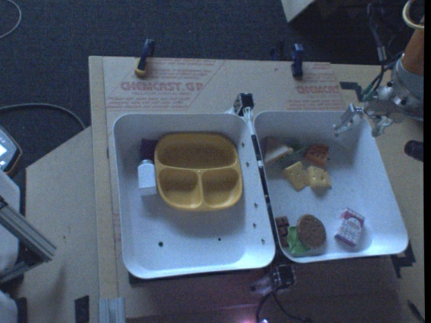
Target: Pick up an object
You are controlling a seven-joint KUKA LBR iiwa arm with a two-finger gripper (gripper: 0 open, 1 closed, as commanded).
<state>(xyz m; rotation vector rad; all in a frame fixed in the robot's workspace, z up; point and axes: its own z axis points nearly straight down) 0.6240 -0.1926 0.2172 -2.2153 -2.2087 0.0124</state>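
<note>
Step in hand: approach, nothing lifted yet. The gripper (361,118) hangs over the right bin's (387,200) rim at about 1 o'clock, fingers spread, pinching nothing and touching no object.

Candidate objects lie in the right bin: two yellow blocks (306,176) near its centre, an orange block (317,155) just beyond them at 12 o'clock, a burger (311,231) at 6 o'clock, and a carton (350,227) at 5 o'clock. The left bin (135,241) holds a yellow tray (198,170) and a white bottle (147,177).

Next move, as judged: travel toward 7 o'clock over one object, descend, then press the fingers together on it.
</note>
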